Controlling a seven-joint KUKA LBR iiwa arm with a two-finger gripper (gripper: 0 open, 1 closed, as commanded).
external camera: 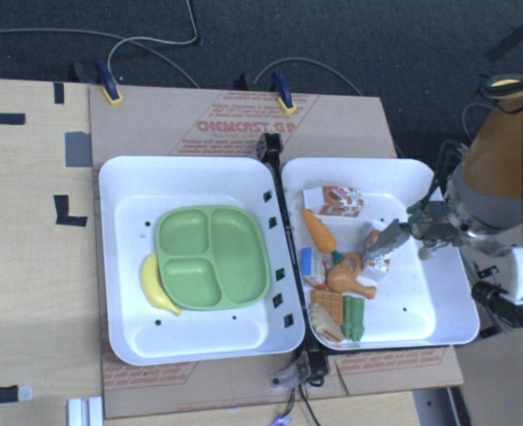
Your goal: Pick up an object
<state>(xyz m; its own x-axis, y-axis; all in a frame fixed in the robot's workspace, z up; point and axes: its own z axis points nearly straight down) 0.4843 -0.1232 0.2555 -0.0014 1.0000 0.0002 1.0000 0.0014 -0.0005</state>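
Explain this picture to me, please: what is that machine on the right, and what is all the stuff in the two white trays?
The camera hangs above a bench, looking down at a slant. The grey and orange thing at the right is a robot arm; its tool reaches into the right bin, meant to pick something up. That bin holds a heap of toy food: a carrot, a roast chicken piece, a green vegetable and a small printed packet. The left bin holds a green divided plate with a toy banana beside it. I cannot tell whether the tool grips anything.
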